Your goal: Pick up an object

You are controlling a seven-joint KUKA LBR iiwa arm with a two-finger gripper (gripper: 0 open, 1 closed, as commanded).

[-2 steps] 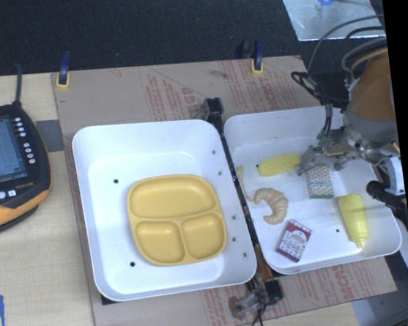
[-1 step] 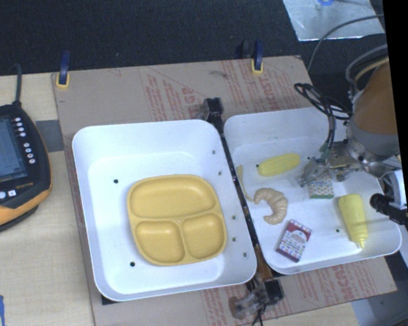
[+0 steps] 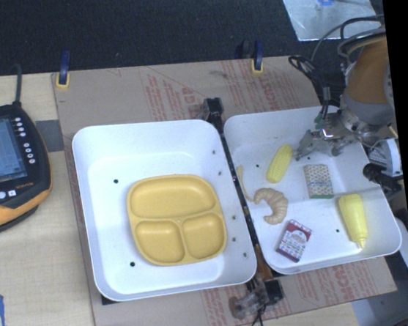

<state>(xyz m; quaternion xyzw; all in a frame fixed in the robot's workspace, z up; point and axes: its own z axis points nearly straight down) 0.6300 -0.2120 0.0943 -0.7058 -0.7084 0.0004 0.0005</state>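
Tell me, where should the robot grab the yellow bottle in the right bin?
Probably from straight above, across the middle of its body. The yellow bottle lies flat on the floor of the right bin, long axis running roughly toward the front wall, so its narrow width suits two fingers. It sits close to the bin's right wall, so closing across the width may be tight there.

A croissant [image 3: 272,204], corn cob [image 3: 279,163], sponge [image 3: 318,180], red packet [image 3: 294,240] and yellow bottle [image 3: 354,219] crowded the right bin [image 3: 258,126], with narrow gaps between them.
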